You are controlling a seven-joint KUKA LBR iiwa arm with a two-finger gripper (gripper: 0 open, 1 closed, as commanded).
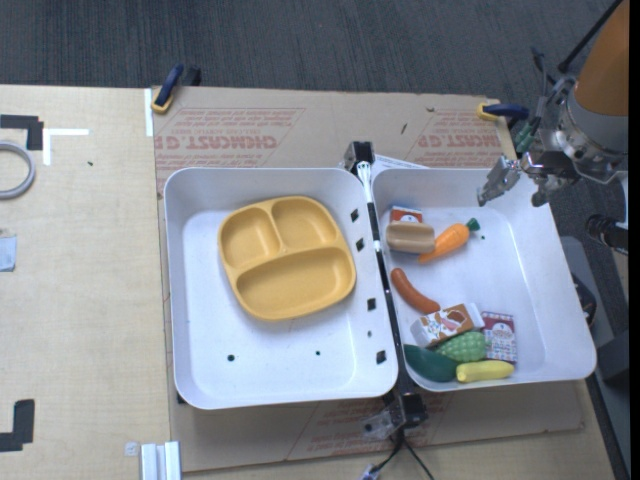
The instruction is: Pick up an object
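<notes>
Farthest from the gripper, on the left side of the desk (80, 298), lies a bare wooden stretch with black tape marks. Nearer, the left bin (200, 368) holds a yellow divided plate (288, 258), well apart from the gripper. The right bin (550, 298) sits below the gripper: a hot dog bun (410, 236) and a carrot (447, 242) lie below and left of it, a sausage (413, 291) lower still, then a small carton (449, 323), a corn cob (462, 347), a dark green vegetable (428, 365), a banana (485, 370) and a red packet (499, 336) along the bin's near edge. The gripper (518, 180) hangs over the bin's far right corner, fingers spread wide with nothing between them.
</notes>
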